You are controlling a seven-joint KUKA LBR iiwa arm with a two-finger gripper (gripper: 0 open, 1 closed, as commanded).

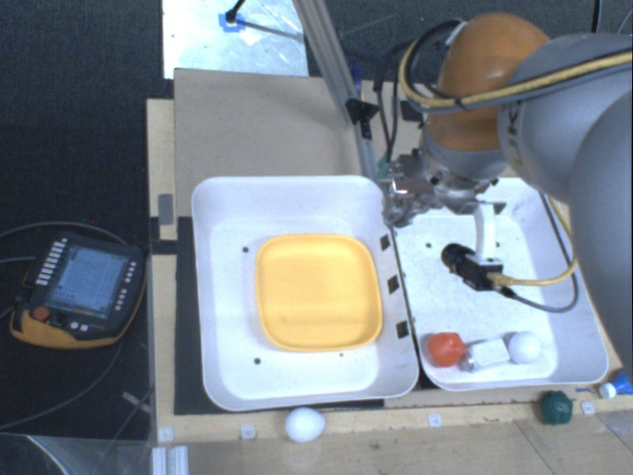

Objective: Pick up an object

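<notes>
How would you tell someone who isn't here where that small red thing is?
Find the white bin on the view's right, the one without the yellow plate. Look in its near corner, closest to the other bin. The small round red object lies there, the only red thing beside a white piece and a white ball.

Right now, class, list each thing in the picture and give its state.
Yellow plate: flat, right side up, in the left bin.
Red object: loose, near edge of the right bin.
White block: lying beside the red object.
White ball: loose, beside the block.
White egg: on the bench, outside the bins.
Green ball: on the bench, outside the bins.
Pendant: screen lit.
Gripper: above the right bin's far left corner.
</notes>
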